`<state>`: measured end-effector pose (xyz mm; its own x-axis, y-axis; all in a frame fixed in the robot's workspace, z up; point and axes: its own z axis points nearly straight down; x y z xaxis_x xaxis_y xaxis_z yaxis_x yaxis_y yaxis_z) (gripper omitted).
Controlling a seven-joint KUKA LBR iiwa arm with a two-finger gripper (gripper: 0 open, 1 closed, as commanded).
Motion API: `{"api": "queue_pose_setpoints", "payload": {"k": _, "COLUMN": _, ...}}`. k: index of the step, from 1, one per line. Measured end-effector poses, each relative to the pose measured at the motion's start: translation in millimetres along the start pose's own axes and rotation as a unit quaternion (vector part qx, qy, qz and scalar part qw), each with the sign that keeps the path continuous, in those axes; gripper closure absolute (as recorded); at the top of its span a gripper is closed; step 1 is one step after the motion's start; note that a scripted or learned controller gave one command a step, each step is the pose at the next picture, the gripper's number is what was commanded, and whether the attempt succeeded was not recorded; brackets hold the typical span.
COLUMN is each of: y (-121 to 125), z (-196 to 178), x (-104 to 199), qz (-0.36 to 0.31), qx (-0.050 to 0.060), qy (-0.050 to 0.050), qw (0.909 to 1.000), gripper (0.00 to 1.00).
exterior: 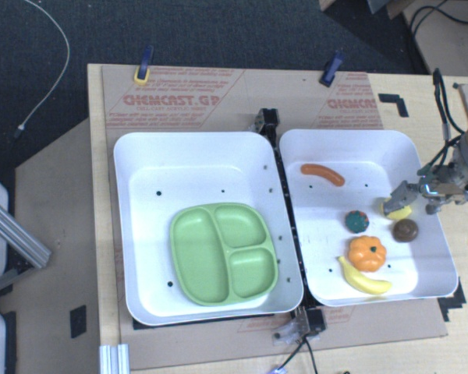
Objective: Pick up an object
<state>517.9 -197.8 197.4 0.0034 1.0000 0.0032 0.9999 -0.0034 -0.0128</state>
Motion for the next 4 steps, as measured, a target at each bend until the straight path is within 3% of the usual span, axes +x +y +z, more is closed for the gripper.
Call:
{"api": "queue_pose_setpoints", "payload": {"k": 1, "y": 3, "z": -7, "x": 0, "qz": -0.002, "qx": -0.006, "qy": -0.002, "qw": 1.0000, "gripper": 0.00}}
{"api": "queue_pose_setpoints", "payload": {"k": 3, "y": 10, "z": 95, "x": 2, "qz": -0.002, "qx": -0.007, "qy": 0.001, "qw": 1.0000, "gripper": 0.00}}
{"api": "queue_pose_setpoints", "payload": {"k": 4, "y": 10, "z": 89, "x": 2, "qz": -0.002, "qx": -0.010, "qy": -0.003, "qw": 0.9999, "gripper": 1.00}}
